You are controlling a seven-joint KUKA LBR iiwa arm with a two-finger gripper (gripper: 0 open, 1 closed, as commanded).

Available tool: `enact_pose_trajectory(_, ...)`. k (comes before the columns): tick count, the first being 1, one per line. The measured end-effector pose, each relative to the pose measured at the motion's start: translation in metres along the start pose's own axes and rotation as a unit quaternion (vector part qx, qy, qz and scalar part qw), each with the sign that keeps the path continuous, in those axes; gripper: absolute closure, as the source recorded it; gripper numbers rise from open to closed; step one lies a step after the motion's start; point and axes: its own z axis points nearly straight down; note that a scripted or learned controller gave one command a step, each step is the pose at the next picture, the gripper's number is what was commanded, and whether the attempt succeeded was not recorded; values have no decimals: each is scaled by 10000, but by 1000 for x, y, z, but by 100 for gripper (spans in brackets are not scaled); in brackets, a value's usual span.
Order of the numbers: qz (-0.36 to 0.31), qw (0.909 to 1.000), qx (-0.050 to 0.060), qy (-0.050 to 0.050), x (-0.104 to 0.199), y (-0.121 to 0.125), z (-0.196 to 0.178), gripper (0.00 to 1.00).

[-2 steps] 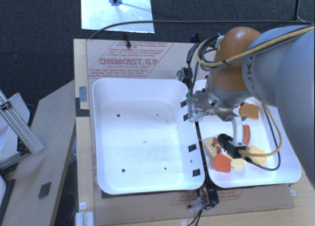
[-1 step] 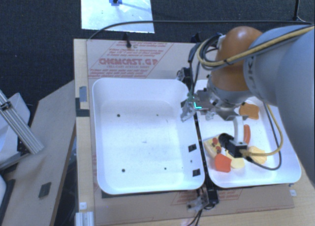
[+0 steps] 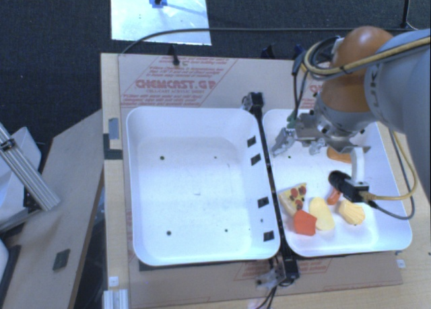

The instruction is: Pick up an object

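Fingers (image 3: 283,141) look spread and grasp nothing, so you are at the approach: next lower them onto the small plastic toy pieces (image 3: 311,212) below-right of them.

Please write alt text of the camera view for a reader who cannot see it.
A grey robot arm reaches in from the right, its gripper hanging above the right bin near the divider between the bins. Small toy foods lie clustered at that bin's near side; the left bin sits beside it.

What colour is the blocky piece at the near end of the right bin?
Red-orange, seen in the camera view: the block.
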Motion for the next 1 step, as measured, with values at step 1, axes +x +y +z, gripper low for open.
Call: enact_pose_trajectory(1,38,10000,46,-3,-97,-62,44,0)
